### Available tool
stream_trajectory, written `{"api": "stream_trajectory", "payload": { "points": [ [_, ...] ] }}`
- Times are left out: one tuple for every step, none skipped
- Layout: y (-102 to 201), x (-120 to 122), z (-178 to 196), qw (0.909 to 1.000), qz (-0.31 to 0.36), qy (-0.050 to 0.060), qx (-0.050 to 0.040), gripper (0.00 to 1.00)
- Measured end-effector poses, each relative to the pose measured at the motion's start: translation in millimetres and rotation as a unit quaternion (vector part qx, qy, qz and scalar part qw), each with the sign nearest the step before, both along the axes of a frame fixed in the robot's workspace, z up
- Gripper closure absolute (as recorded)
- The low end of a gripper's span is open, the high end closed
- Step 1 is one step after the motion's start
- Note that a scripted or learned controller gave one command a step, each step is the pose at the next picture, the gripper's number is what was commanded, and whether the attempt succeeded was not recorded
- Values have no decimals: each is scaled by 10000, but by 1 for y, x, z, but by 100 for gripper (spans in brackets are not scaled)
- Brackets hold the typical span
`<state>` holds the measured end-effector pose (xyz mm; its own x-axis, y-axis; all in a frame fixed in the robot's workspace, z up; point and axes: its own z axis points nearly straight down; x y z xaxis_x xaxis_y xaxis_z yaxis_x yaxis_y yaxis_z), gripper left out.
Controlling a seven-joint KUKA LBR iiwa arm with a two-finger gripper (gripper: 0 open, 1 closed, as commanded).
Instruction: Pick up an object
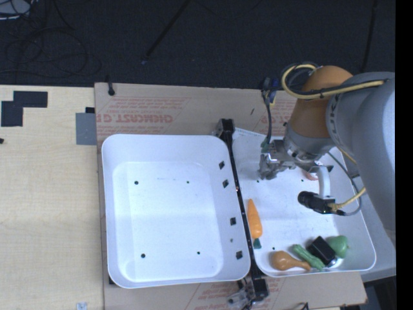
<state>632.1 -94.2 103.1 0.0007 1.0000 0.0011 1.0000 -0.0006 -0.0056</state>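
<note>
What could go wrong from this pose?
1. The two-finger gripper sits over bare floor of the right white bin, far from any item, so closing here likely grabs nothing.
2. The orange carrot-shaped toy lies against the black divider, leaving little finger room.
3. The green, black and tan pieces cluster in the near corner, risking a multi-object grab.

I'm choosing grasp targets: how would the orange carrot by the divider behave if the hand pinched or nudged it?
The orange carrot looks like smooth moulded plastic, so probably stiff, light and somewhat slippery. Its rounded, tapering shape suggests it may roll or pivot when nudged. It lies close along the right bin's dividing wall, which could crowd one finger of the hand.
</note>
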Motion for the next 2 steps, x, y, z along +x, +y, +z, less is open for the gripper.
{"api": "stream_trajectory", "payload": {
  "points": [
    [-2,0,9,10000,-15,9,3,100],
    [52,-27,88,10000,22,-23,5,100]
  ]
}}
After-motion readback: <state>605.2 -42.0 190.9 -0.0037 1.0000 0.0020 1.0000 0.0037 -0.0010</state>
